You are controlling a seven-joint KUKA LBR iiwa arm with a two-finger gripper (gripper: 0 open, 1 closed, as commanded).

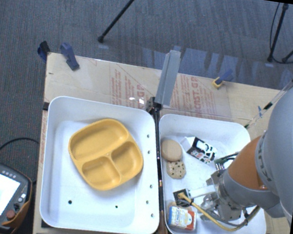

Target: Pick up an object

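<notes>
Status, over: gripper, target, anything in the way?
Gripper low over right bin, grip unclear. Orange-labelled tub beside it, at front edge. Cookie, tan biscuit and black-and-white packet farther back.

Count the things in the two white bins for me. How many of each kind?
Yellow plastic divided plate: 1
Round cookies: 2, a plain tan cookie and a chocolate-chip cookie
Black-and-white printed packet: 1
Small white tub with orange label: 1
Total: 5
</notes>
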